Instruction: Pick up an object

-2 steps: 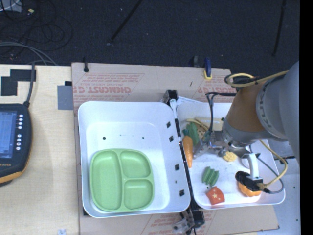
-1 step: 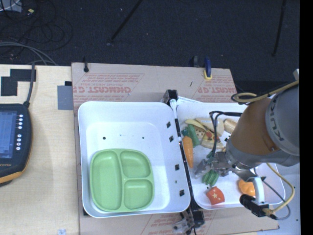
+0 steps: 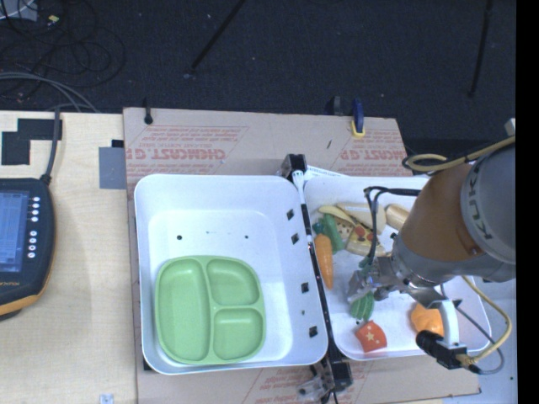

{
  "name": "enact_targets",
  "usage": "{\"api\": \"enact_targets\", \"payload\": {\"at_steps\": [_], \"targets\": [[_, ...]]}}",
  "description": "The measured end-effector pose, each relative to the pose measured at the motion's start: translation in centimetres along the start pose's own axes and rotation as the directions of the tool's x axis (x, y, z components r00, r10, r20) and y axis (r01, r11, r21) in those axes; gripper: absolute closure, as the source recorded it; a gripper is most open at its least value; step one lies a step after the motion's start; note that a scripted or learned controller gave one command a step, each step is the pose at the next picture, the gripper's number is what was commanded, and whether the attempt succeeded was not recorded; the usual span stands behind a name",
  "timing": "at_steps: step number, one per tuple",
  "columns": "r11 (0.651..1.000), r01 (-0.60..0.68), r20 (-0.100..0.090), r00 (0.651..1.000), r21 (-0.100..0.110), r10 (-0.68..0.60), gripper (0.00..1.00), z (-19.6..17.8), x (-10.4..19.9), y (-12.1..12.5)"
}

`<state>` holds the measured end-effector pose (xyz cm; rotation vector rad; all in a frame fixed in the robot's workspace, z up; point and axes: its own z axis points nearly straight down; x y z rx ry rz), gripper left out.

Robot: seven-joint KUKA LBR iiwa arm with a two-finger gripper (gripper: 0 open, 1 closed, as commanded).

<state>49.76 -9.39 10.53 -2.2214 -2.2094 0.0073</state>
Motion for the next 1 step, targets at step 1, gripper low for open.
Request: {"api": "enact_targets", "payload": {"at_steps": [1], "targets": [[1.0,0.012,0.003,1.0,-0.014,-0.012,1.0,-8.57,5.85,7.55]]}}
